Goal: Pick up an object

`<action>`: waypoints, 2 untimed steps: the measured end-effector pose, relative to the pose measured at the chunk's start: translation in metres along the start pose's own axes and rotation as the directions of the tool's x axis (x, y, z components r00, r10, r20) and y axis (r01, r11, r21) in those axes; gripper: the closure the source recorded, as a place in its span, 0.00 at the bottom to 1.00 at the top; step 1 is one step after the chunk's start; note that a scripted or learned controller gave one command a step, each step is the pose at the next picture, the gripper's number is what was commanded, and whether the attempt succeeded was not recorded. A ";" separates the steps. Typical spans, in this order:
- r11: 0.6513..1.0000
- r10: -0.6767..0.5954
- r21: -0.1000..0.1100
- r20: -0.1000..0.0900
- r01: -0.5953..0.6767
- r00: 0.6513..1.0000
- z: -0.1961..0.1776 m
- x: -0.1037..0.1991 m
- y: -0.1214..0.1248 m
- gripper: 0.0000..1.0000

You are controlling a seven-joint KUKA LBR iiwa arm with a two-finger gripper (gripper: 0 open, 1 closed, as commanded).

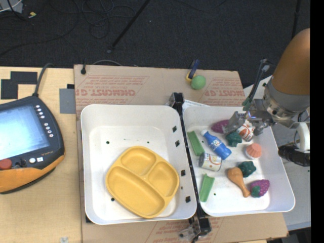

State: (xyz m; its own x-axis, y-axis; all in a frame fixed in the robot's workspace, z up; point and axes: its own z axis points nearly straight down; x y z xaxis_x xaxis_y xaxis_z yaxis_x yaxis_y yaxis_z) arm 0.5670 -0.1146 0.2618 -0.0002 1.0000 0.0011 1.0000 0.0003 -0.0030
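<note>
The right bin (283, 196) holds several small toys. Among them are a blue bottle (216, 145), a green bar (195, 142), a small can (210, 161), a green block (206, 187), a tan drumstick (238, 180), purple grapes (259, 188), a dark green piece (247, 168) and a peach ball (253, 150). My gripper (247, 125) hangs low over the bin's far side. It sits right above a white-and-red toy (246, 132), with a teal toy (234, 137) and a purple toy (220, 126) just to its left.
A yellow divided plate (143, 180) lies in the left bin (96, 135). A green ball (198, 82) rests on the cardboard behind the bins. A tablet pendant (25, 140) sits at the far left. The arm's orange band (298, 59) fills the upper right.
</note>
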 end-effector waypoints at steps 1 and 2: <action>1.000 0.001 0.001 -0.001 -0.001 1.000 -0.010 -0.001 0.000 1.00; 1.000 -0.007 -0.013 -0.001 0.007 1.000 -0.140 0.066 -0.050 1.00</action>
State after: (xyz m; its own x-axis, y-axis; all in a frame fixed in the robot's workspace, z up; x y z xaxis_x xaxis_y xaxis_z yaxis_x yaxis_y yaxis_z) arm 0.5170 -0.0485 0.4022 -0.0069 1.0000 0.0022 0.9999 0.0068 0.0095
